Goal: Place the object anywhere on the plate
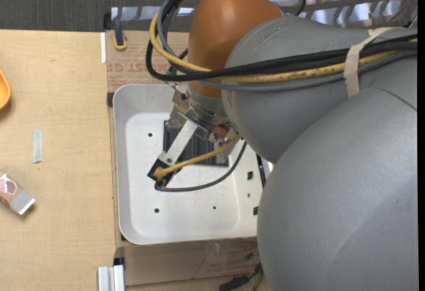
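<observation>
My gripper (198,143) hangs low over the upper middle of the left white bin (133,216), under the orange wrist band (226,30). The wrist and its cables hide the gripper's tips. The visible part of the bin floor shows only a few small dark dots. The big grey arm (332,150) covers the right side of this bin and everything further right.
On the wooden bench left of the bin lie a small grey strip (37,147) and a pink and white packet (14,194). An orange object (2,90) pokes in at the left edge. Cardboard (136,60) lies behind the bin.
</observation>
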You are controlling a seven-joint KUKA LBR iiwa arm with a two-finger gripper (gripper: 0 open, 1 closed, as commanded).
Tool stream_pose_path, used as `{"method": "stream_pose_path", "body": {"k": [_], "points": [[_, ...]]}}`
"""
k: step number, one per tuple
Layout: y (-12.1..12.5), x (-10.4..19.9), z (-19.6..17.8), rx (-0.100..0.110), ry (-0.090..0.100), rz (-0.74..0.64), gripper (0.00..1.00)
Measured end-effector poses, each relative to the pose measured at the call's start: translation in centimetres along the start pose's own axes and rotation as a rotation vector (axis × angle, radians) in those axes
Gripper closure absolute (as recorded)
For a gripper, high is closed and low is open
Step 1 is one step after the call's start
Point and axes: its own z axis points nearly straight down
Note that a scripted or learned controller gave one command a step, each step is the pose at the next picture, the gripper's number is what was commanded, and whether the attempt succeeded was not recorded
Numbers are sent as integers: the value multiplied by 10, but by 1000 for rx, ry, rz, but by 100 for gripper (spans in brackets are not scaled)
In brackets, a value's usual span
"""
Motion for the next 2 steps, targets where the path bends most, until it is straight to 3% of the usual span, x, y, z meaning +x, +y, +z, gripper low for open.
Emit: {"method": "stream_pose_path", "body": {"k": [1,2], "points": [[41,41,-11,0,0,-417,0],[69,59,160,1,0,93,0]]}}
